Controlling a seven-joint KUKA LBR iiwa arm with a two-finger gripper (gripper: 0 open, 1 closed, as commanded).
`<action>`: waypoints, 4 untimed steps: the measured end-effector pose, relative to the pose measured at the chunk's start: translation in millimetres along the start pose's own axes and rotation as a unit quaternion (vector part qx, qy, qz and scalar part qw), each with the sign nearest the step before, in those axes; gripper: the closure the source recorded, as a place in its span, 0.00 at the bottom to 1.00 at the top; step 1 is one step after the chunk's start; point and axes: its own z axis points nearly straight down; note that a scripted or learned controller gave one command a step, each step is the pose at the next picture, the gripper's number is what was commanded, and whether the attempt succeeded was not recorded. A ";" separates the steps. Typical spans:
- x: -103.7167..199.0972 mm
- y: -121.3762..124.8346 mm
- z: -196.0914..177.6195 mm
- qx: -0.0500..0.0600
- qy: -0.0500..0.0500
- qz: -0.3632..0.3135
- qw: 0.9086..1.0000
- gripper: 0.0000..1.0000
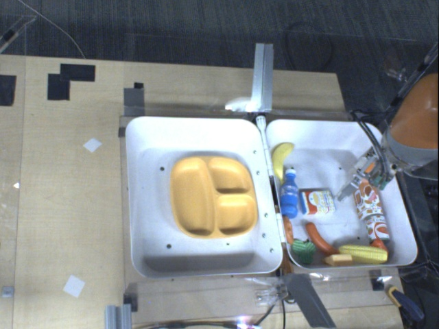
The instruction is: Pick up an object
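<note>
Grey arm reaches in from right, gripper [361, 178] lowered, angled leftward

No legible text, numbers or brand names at this resolution. Printed graphics appear on the small red-and-white carton [318, 202] and on the orange-patterned white tube [371, 212] in the right bin [405, 245]; the blue bottle [289, 195] carries a label. Lettering on all three is too small to read.
</note>
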 end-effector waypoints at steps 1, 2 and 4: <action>-57.3 50.4 1.0 0.000 0.000 0.107 0.994 0.00; -40.8 34.2 -0.5 0.000 0.000 0.092 0.996 0.00; -36.9 31.6 12.5 0.000 0.000 0.326 0.945 0.00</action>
